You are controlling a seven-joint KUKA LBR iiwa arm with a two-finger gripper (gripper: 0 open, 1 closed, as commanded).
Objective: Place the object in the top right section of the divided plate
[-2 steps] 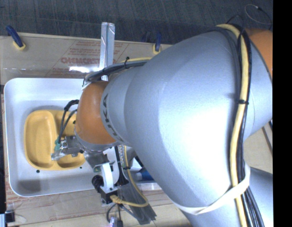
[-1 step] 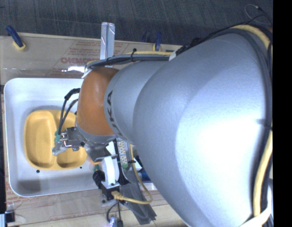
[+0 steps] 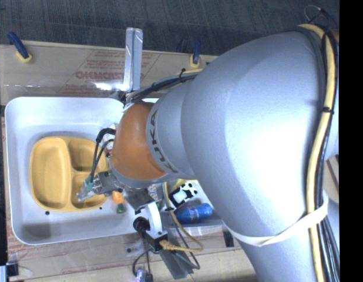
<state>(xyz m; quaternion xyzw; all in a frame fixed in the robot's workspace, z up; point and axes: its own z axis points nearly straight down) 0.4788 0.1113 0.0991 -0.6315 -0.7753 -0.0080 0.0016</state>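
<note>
White bin (image 3: pixel 17 157) holds yellow divided plate (image 3: pixel 49 172); fingers (image 3: pixel 86 188) over plate, state unclear.

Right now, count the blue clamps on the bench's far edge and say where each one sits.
2. One blue clamp sits at the far left corner of the board; the other sits farther right along the same edge, beside the arm. The arm may hide more.

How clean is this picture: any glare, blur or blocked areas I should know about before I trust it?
Camera view: bright glare on the clear sheet behind the left bin; the arm sits close to the lens, soft and smooth, covering most of the right half; the yellow plate is evenly lit and fairly sharp; the gripper over its right side is small and cluttered by cables, so its fingers are hard to read.
</note>
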